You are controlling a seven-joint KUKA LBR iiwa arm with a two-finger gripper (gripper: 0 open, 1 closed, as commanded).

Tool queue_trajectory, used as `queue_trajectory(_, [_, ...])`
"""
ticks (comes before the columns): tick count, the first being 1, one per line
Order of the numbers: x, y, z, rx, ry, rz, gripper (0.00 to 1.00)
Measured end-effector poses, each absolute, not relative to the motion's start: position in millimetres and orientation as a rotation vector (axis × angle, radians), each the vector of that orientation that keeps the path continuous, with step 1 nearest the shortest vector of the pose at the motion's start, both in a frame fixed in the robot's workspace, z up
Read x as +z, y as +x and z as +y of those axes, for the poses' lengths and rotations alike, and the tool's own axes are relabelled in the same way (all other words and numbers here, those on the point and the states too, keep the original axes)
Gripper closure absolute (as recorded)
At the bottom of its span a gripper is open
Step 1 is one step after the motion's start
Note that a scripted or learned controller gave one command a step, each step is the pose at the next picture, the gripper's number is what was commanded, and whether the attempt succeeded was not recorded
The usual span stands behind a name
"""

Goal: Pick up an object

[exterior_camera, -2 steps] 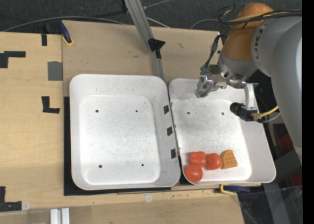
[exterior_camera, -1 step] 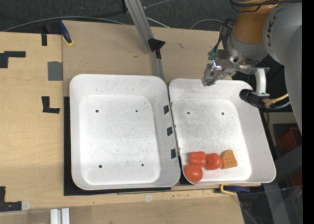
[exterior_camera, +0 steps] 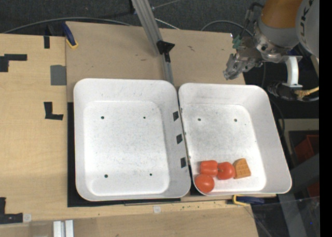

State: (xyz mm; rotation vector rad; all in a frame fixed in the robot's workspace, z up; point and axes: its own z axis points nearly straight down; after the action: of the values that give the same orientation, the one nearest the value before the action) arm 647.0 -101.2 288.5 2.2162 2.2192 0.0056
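Gripper [exterior_camera: 236,68] hangs above the far rim of the right bin [exterior_camera: 270,106], at the back edge. I can't tell its state from here. Targets sit at the opposite, near end of that bin: three red pieces [exterior_camera: 213,173] clustered, touching, with an orange waffle-like block [exterior_camera: 241,168] just beside them. My reach runs toward the camera, slightly left.

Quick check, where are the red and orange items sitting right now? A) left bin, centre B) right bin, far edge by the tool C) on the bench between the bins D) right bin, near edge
D: the red items and the orange piece cluster along the near edge of the right bin, with the tool up past its far rim.
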Motion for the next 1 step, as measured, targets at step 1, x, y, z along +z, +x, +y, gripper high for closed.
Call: queue_trajectory(1, [282.4,642.0,-56.6,-0.002,2.220,2.224,1.00])
